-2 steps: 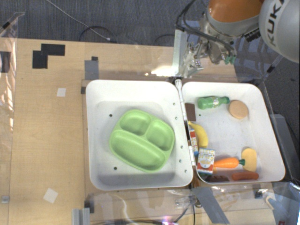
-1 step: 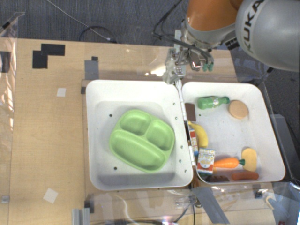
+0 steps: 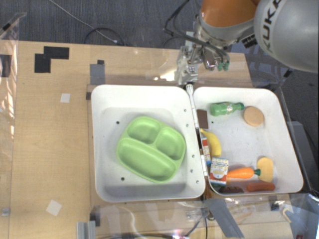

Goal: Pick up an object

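Wooden bench, two white bins. Gripper (image 3: 199,66) hovers top centre, its state hard to tell. Banana (image 3: 213,142) lies centre-right, hugging the bin wall (image 3: 192,114); fingers could snag there.

Divided plate (image 3: 151,149) in left bin (image 3: 104,133); bottle (image 3: 226,108), banana (image 3: 213,142), carrot (image 3: 241,173) in right bin (image 3: 279,133)

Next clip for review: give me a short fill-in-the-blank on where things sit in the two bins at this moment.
1. The green divided plate lies in the ____ bin.
2. The banana lies in the ____ bin.
3. The carrot has a ____ top, pointing right.
4. The gripper hangs above the bins' ____ edge, holding nothing visible.

Missing words: left; right; green; far
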{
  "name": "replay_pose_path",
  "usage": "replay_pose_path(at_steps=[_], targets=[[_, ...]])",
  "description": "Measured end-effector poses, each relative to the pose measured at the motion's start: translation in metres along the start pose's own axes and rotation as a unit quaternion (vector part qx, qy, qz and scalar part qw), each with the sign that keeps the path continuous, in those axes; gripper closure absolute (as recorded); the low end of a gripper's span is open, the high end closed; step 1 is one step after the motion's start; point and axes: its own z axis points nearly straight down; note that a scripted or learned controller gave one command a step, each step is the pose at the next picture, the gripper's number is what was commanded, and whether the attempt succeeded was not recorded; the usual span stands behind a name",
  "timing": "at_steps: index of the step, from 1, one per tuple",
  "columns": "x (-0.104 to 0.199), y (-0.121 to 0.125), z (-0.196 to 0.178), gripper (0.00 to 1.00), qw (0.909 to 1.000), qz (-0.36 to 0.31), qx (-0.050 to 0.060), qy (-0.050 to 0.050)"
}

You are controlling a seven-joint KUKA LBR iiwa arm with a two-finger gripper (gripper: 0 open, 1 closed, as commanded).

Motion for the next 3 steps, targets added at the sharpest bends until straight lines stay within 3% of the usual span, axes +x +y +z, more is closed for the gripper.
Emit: replay_pose_path(at_steps=[1, 2, 3], targets=[[-0.006, 0.055, 0.024, 1.0, 0.9999, 0.01, -0.001, 0.008], [-0.014, 0.107, 0.03, 1.0, 0.9998, -0.016, -0.001, 0.007], [-0.022, 0.15, 0.013, 1.0, 1.0, -0.002, -0.001, 0.006]])
